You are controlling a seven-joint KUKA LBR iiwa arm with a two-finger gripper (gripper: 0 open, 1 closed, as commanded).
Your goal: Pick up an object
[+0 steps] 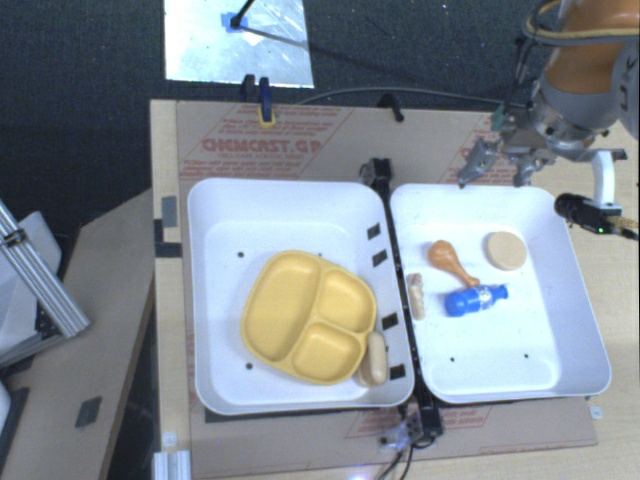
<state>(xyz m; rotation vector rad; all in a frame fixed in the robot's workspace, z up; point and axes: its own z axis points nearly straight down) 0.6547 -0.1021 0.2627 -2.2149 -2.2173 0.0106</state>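
Observation:
My gripper (497, 167) hangs above the far rim of the right bin (520, 368), fingers spread open with nothing between them. Inside that bin lie an orange drumstick-shaped toy (449, 259), a round tan disc (506, 250), a blue bottle (474, 298) on its side and a small beige piece (416, 295) against the left wall. All of them rest nearer the camera than the gripper. The left bin (225, 228) holds a yellow divided tray (308, 316) and a beige oval piece (375, 359) by the tray's right corner.
The two bins meet at a black-clipped divider (392, 268). A black device (585, 211) sticks out at the right bin's far right corner. Cardboard (300, 138) underlies the bins, and cables run across the bench behind them.

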